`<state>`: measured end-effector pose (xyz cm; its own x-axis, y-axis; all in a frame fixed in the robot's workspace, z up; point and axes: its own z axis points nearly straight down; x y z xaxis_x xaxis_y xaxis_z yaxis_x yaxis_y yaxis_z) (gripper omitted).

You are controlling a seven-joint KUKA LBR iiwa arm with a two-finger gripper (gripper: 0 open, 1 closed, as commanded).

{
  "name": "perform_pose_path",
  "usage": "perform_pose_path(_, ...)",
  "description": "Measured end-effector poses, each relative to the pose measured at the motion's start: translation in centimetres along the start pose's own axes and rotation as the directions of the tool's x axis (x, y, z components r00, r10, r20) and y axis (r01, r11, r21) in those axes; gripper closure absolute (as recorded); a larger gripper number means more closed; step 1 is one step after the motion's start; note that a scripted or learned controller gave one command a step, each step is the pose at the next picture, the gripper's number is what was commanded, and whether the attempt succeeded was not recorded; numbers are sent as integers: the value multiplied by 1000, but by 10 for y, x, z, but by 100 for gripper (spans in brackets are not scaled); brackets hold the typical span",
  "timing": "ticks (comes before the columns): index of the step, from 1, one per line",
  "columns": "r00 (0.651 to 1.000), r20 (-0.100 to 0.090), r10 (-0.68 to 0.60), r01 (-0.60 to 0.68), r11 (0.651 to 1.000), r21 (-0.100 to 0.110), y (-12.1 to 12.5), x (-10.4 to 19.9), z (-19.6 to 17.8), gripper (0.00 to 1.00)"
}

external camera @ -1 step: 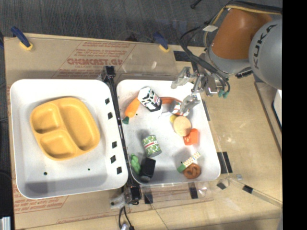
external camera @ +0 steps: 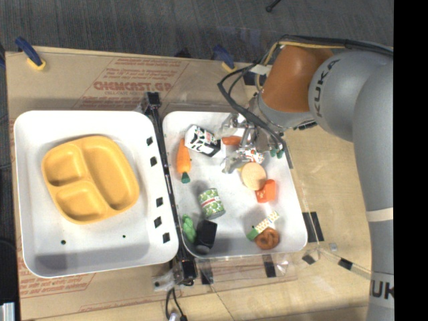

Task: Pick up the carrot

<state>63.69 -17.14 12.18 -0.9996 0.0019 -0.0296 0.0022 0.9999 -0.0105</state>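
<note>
On the left, the left bin holds a yellow tray with three compartments, lying well apart from my work. A row of black clips runs down the seam between the two bins.

In the right bin, the carrot lies near the left wall, in the upper half. Its long axis runs nearly straight up and down the view, leaning a little: the orange body is toward the far side, the green tip toward the near side. Nothing touches it. Just to its right sits a black-and-white carton, tilted. Below the carrot, a green-banded can lies on the floor of the bin, and in the near-left corner a green piece rests beside a black block.

My claw hangs over the upper middle of this bin, to the right of the carton and well apart from the carrot. A small orange thing sits right at my metal parts, and a red-and-white thing lies just under them; I cannot tell whether I touch either. I cannot tell whether my claw is released or clenched, for cables and wrist crowd it.

Right of there lie a pale round disc and a red-orange piece, touching. Nearer the front sit a pale waffle-like bit and a brown ring.
</note>
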Motion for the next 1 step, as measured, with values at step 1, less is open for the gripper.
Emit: perform_pose_path(1,991,10,-135,135,991,-1,70,3,12,0)
